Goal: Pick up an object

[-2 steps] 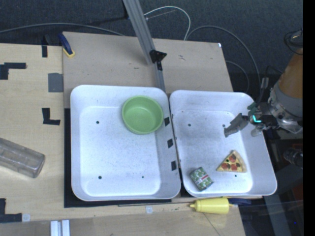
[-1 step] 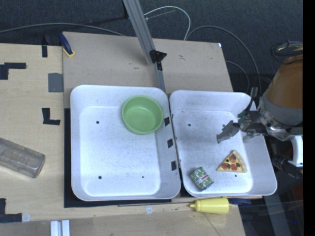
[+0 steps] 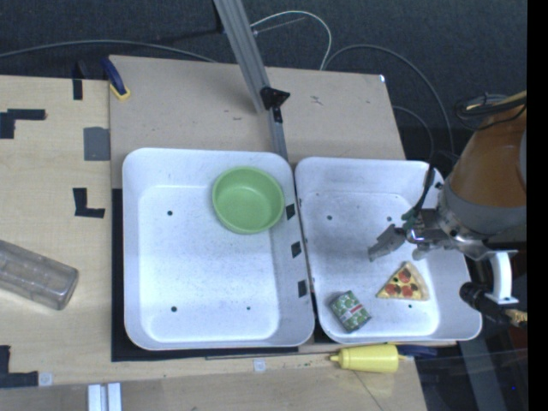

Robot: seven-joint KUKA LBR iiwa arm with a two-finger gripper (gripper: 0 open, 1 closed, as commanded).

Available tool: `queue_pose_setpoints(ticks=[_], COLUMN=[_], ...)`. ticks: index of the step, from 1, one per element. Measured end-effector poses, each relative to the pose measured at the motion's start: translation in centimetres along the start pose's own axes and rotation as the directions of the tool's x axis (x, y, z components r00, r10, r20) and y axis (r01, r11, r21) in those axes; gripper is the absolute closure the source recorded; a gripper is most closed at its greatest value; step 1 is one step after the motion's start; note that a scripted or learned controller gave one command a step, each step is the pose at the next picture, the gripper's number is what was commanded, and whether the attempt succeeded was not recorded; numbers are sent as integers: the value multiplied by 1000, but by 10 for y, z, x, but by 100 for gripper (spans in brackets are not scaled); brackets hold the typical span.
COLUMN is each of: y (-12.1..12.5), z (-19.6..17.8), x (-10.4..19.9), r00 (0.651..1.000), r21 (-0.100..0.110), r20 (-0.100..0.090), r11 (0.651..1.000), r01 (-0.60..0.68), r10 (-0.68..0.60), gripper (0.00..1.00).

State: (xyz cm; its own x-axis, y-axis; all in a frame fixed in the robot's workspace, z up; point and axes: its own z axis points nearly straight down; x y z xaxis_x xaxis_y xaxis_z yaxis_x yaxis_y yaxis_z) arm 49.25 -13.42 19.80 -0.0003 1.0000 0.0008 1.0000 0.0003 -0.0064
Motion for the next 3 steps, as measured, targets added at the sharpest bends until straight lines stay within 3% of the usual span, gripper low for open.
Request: queue_pose_setpoints(ticks=[1,2,3], y=[-7,-5,-2], z=[59,46,1], x=[-7,-6,2], r00=[1000,1000,1000], r21=[2,-2,-9], r20=[-1,-1,1], r11=[1000,1000,1000], r01=[0,2,2], r10=[0,-2,-2], gripper=[0,100,100])
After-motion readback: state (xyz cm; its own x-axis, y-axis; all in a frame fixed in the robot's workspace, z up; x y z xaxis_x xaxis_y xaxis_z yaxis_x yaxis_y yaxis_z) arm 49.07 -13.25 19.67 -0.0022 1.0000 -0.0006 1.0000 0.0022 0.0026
